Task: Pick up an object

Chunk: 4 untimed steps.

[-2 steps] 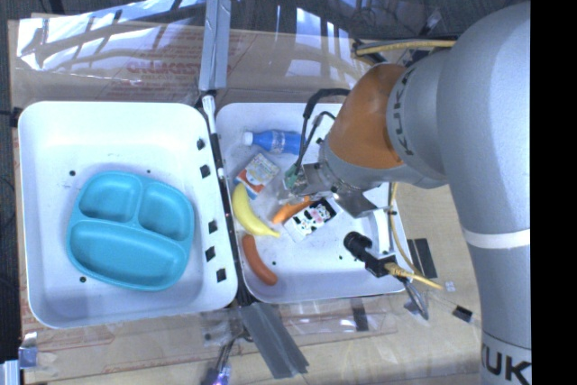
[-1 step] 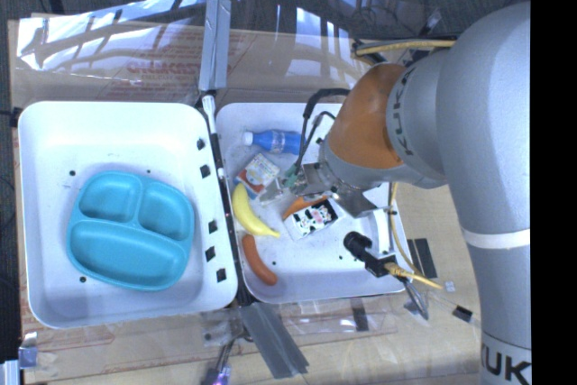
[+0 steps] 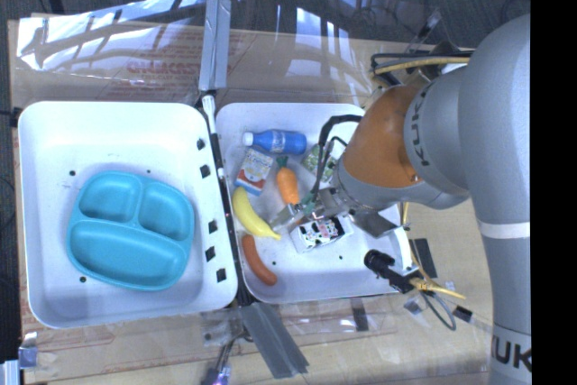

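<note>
**Claw low in right bin, near banana and carrot**

Arm reaching in from the right, claw (image 3: pixel 302 214) down in the right bin (image 3: pixel 338 284) among the clutter. Cannot tell if released or clenched, tips lost against the items; nothing visibly held.

Likely target: banana (image 3: pixel 251 214), lying flat just left of the claw, near the bin's left wall. Long axis running diagonally, upper-left to lower-right, lower end toward the claw. Carrot (image 3: pixel 288 185) just above the claw, roughly upright in view, long axis top to bottom. Sausage (image 3: pixel 257 260) below the banana, same diagonal lean. Blue bottle (image 3: pixel 277 141) on its side at the top, cap to the left. Small carton (image 3: pixel 255 170) between bottle and banana.

To do it well: close across the short width of the chosen item, not along its length; centre on the middle; avoid pinching a neighbour.

Left bin (image 3: pixel 45 194) holding a blue divided plate (image 3: pixel 132 230), well apart from the claw
</note>
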{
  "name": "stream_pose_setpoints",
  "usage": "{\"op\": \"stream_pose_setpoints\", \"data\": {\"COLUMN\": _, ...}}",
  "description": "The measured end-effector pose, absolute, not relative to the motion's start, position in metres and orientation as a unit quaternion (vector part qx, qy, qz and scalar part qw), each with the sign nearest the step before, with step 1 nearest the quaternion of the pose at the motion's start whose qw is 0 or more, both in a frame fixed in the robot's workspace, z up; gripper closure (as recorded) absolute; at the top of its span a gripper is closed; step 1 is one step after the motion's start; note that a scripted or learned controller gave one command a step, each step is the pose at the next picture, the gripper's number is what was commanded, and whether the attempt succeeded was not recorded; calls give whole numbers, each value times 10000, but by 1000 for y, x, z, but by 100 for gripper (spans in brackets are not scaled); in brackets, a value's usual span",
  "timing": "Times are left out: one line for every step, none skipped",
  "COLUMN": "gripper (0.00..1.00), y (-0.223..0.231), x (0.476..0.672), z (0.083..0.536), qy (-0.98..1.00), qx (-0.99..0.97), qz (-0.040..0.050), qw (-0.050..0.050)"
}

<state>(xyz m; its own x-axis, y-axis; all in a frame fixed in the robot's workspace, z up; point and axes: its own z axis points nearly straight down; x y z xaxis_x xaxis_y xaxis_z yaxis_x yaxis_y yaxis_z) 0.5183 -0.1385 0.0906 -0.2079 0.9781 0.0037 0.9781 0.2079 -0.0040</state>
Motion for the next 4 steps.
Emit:
{"op": "stream_pose_setpoints", "data": {"gripper": 100, "y": -138, "x": 518, "z": 97, "qy": -7786, "qx": -6275, "qz": 16, "qw": 48}}
{"op": "stream_pose_setpoints", "data": {"gripper": 100, "y": -94, "x": 570, "z": 234, "qy": -7333, "qx": -6799, "qz": 15, "qw": 17}}
{"op": "stream_pose_setpoints", "data": {"gripper": 0, "y": -94, "x": 570, "z": 233, "qy": -7333, "qx": -6799, "qz": 18, "qw": 21}}
{"op": "stream_pose_setpoints", "data": {"gripper": 0, "y": -141, "x": 528, "z": 143, "qy": -6832, "qx": -7302, "qz": 30, "qw": 41}}
